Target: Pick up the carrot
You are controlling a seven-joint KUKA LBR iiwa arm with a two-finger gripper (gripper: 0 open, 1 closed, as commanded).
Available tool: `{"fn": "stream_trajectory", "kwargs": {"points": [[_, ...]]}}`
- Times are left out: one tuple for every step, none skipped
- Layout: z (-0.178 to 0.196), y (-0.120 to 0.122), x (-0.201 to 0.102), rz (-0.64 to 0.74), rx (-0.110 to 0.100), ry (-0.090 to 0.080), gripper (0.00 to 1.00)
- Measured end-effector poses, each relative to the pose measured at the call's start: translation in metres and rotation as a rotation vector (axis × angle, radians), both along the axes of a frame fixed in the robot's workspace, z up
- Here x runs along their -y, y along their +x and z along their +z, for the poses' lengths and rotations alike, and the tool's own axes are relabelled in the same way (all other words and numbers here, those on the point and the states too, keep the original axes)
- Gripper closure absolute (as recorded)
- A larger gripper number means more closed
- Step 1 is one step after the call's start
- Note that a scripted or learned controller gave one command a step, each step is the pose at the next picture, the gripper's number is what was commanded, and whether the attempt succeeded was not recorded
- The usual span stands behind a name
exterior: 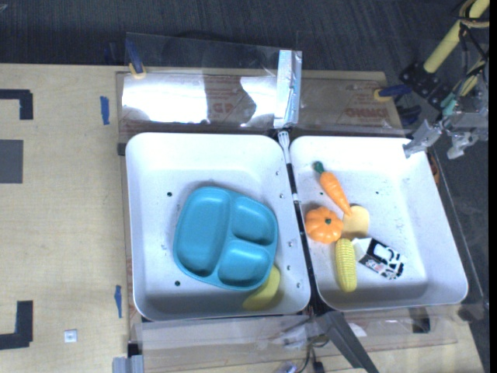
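Hovering at the far right edge of the view, our gripper (458, 134) sits outside the upper right corner of the right bin (404, 282), well apart from everything in it. We cannot tell how it stands, open or closed, since cables and grey metal parts crowd that corner and blur together.

Moving inward, we see the right bin's white floor bare along its right side and top. Its contents gather toward the left wall. The carrot (335, 189) lies there in the upper left part, with its long axis running diagonally: the green top points up and left toward the bin's far left corner, the orange tip down and right. That tip reaches a pale yellow piece (357, 221), and a small pumpkin (323, 225) sits just below the carrot. A corn cob (345, 264) stands lengthwise beneath them, beside a black-and-white item (384, 258).

The left bin (147, 177) holds a blue divided plate (225, 238) and a yellow-green piece (265, 291) at its lower right edge. Both bins rest on a light wooden bench (54, 231), with a clear plastic panel (206, 92) behind them and dark floor beyond.
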State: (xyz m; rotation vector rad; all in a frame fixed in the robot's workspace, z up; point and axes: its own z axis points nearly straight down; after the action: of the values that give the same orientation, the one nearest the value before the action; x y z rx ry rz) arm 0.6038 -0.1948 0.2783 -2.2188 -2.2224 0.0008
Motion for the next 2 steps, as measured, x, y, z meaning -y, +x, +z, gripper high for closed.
{"fn": "stream_trajectory", "kwargs": {"points": [[-0.052, 0.041, 0.012, 0.153, 0.002, -0.002, 0.00], [-0.138, 0.032, -0.029, 0.608, -0.001, 0.003, 0.00]]}}
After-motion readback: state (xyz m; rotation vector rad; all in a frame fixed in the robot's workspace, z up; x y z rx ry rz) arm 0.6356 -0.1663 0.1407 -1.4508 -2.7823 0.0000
